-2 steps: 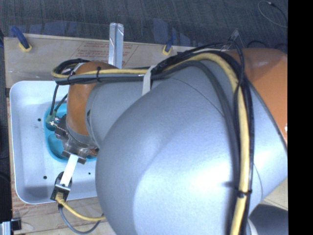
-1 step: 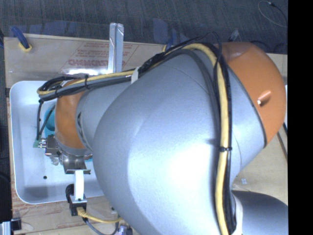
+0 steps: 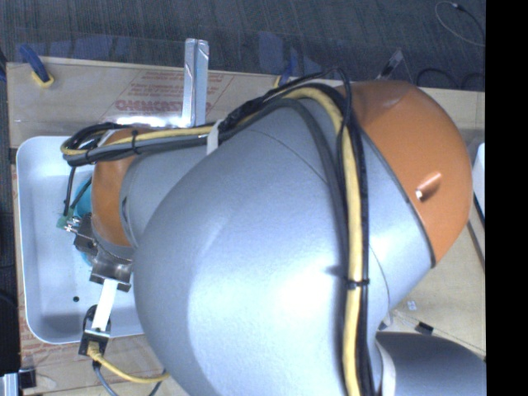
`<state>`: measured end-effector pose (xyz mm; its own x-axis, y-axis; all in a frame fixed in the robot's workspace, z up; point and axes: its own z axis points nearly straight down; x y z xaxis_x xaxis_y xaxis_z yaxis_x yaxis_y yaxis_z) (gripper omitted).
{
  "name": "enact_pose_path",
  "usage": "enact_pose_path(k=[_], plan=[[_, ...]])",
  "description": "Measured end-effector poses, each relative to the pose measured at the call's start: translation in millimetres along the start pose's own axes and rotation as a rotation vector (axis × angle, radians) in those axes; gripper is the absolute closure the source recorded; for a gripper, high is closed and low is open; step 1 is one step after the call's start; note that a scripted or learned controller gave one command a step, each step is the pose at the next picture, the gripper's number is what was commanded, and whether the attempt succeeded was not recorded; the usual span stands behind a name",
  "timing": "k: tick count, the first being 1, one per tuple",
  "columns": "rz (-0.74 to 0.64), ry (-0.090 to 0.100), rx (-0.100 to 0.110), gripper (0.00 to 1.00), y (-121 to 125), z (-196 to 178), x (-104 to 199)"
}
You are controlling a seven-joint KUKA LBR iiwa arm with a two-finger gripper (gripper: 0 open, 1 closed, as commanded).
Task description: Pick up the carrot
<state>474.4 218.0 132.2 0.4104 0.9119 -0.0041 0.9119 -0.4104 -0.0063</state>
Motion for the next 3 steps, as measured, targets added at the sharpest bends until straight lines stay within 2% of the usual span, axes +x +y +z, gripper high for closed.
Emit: enact_pose_path(k=[1,2,3], plan=[[-1.03,-0.002,0.0,1.0,0,12,0],[-1.463,0.005,-0.012,1.0,18,34,-33],[-1.309,-0.001,-0.006,1.0,1,-79,0]])
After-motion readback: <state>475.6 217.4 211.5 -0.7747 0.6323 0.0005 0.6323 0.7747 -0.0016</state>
